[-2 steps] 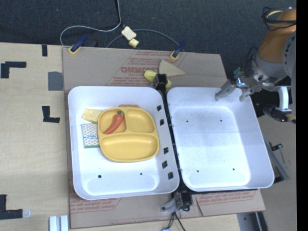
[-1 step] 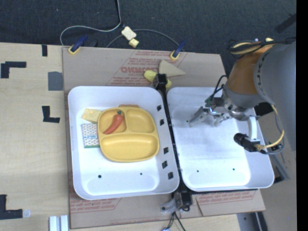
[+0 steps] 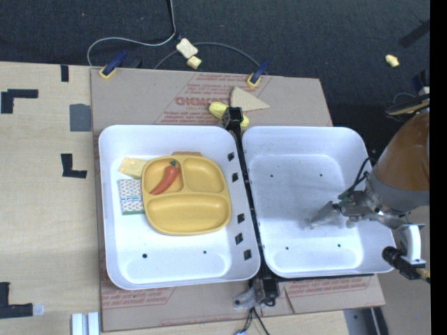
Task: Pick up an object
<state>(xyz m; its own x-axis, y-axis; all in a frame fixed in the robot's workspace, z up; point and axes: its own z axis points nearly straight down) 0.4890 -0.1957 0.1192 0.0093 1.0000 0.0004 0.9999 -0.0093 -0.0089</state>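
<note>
Arm [image 3: 405, 166] reaches in from the right, orange band above the wrist, with the gripper [image 3: 318, 219] low over the floor of the right bin [image 3: 279, 149], right of centre. Fingers [image 3: 323, 216] look like a narrow grey wedge pointing left; can't tell whether they're apart or together, and I see nothing between them. Left bin [image 3: 112, 187] holds a yellow divided plate [image 3: 187, 195] with a red chili pepper [image 3: 166, 178] lying in its upper-left compartment. A pale yellow block [image 3: 130, 166] sits just beside the plate at its upper-left rim, and a small patterned card [image 3: 130, 195] lies below that, touching the plate's left edge. Both bins sit on a cardboard sheet [image 3: 202, 96] on the tabletop [image 3: 42, 208]. A yellow clamp [image 3: 234, 118] sits at the top where the bins meet.
</note>
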